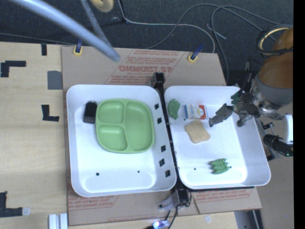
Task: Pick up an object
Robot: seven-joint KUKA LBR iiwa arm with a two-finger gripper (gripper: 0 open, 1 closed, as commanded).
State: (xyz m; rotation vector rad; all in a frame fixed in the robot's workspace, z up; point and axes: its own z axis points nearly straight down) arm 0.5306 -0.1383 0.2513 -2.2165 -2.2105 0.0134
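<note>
End effector (229, 114) spread wide and carrying nothing over the right bin (248, 149), just beside the tan sponge (197, 132), so it's the approach; next, drop and close.

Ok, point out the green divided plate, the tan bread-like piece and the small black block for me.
green divided plate (126, 126), camera view, on its central ridge.
tan bread-like piece (197, 131), camera view, on its top face.
small black block (90, 112), camera view, on its middle.

Light was even and bright from overhead, shadows soft; the white bins (76, 142) glared slightly, and the whole picture looked mildly blurred.
</note>
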